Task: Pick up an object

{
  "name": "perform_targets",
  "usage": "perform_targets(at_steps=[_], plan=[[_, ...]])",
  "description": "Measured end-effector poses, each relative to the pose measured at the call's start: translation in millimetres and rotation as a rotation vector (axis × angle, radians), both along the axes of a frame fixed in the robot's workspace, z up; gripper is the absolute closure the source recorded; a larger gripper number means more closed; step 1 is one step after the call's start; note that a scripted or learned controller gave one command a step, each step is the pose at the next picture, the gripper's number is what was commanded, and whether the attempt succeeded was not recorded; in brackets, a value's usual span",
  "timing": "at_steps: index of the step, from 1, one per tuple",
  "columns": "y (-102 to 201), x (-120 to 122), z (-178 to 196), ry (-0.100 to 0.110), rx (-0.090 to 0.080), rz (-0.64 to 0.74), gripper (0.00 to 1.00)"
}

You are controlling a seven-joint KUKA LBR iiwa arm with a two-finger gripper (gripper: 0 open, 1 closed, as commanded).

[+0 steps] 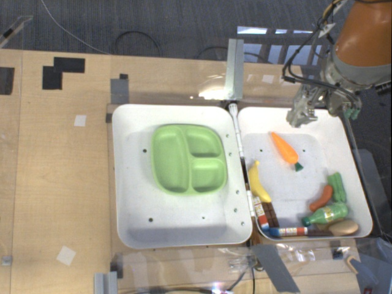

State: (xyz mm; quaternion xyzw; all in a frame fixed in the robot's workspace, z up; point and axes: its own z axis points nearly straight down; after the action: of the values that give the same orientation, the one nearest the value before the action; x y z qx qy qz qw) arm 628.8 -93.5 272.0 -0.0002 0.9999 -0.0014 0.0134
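A single fixed camera looks down from above at a slant on the wooden worktop [55, 182], far enough off to take in both white bins whole: the left bin [131, 225] with its green divided plate [187, 158] near the middle of the view, the right bin [337, 133] toward the right. The far side of the scene lies at the top, where dark carpet [153, 11] shows beyond the worktop (the arm [361, 35] enters at upper right).
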Motion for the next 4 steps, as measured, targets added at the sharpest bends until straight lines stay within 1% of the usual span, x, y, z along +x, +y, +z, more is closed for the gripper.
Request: perform_targets(at_steps=[1,2,3,4], plan=[[1,-2,-8,0.015,0.002,0.001,0.00],[1,-5,-172,0.011,0.005,-0.139,0.00],[7,-14,-183,0.014,0.008,-0.268,0.00],[-53,8,-183,0.013,0.008,-0.426,0.00]])
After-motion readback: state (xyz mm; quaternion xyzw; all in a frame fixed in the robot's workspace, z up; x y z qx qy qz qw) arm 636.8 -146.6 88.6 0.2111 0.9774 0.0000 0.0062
